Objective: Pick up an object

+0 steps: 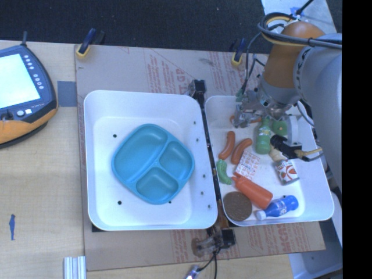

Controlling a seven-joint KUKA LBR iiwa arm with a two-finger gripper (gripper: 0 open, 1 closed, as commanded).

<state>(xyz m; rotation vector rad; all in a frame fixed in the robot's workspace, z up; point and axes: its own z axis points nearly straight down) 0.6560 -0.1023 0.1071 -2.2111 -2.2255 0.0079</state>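
Note:
My gripper hangs low over the far end of the right bin, with the grey arm and its orange band rising behind it. Just in front of it lie two brown sausages and a green bottle. Nearer the front are a white and red packet, a green pepper, an orange carrot-like piece, a brown round disc, a blue bottle and a small red and white can. A small brownish bit sits by the gripper's tips, too unclear to name.
The left bin holds a blue divided plate. A control pendant with a screen lies on the bench at far left. Yellow and blue clamps grip the board's far edge.

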